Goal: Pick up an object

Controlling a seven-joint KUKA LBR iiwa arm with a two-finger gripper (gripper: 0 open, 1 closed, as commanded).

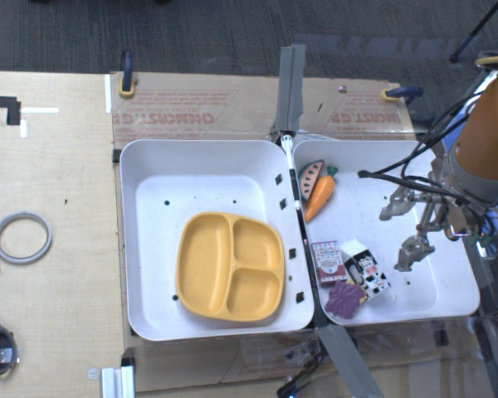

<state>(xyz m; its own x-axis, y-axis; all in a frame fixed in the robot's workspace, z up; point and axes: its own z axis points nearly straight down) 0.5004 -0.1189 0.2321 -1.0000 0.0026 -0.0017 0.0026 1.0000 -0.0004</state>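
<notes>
I am looking down on the right bin (448, 301), where the candidates for picking are lying in a loose cluster against its left wall: a small card packet (326, 260), a black-and-white toy (367, 272) just beside it, and a purple piece (345, 299) touching the toy's lower side. Further up that same wall, a carrot (319, 196) is leaning against a watermelon slice (311, 175).

My gripper (407, 232) is hanging over the bare middle of the right bin, right of the cluster and well apart from it, its two fingers spread wide and holding nothing. By my reading, I am in the approach step, with no object chosen or touched yet. The next move is calling for a shift left toward the cluster, then a descent onto a single piece.

The crowding is working against me: packet, toy and purple piece are sitting so close that the fingers may catch two at once, and the bin wall is leaving little room on that side. In the left bin (149, 189), a yellow divided plate (231, 265) is lying flat, clear of the work.
</notes>
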